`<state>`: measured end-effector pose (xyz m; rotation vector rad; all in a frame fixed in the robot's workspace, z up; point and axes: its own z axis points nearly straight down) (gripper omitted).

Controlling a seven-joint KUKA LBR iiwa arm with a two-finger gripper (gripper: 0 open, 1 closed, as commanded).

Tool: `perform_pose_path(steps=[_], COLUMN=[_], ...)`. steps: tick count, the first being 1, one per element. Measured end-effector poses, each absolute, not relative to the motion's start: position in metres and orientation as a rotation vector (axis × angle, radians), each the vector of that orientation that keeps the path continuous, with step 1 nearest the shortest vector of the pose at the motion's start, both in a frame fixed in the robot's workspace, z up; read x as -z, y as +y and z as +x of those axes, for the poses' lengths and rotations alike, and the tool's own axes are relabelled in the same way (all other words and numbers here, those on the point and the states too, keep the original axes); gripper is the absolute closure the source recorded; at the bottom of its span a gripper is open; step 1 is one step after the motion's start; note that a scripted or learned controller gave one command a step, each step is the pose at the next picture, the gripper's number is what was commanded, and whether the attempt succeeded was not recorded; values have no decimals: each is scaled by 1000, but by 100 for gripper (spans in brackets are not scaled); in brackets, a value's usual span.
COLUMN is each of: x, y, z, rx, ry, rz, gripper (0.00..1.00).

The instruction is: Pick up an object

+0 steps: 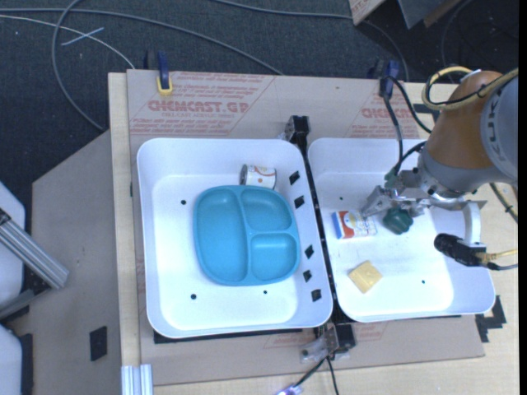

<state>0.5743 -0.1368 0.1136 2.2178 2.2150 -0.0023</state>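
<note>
- The gripper [394,208] hangs low in the right bin [412,299], over a small green thing [399,220], likely to grab it.
- I cannot tell how wide the fingers are or whether they have it.
- A red-and-white packet [352,225] lies just left of the green thing; a yellow block [365,276] lies below.

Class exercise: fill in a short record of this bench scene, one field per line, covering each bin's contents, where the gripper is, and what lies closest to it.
left bin: blue divided plate; small white cup lying behind it
right bin: red and white packet, yellow block, dark green object
gripper: low over the right bin, beside the dark green object
grasp: cannot tell from this view
bench: brown board under both bins
</note>
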Motion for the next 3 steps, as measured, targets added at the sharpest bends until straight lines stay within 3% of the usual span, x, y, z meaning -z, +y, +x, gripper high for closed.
perform_pose_path(steps=[1,2,3], x=[-90,-102,-147], y=[-139,-138,-143], z=[578,579,581], rx=[-8,-13,-4], ry=[2214,2214,2219], rz=[2218,2215,2218], gripper=[0,100,100])
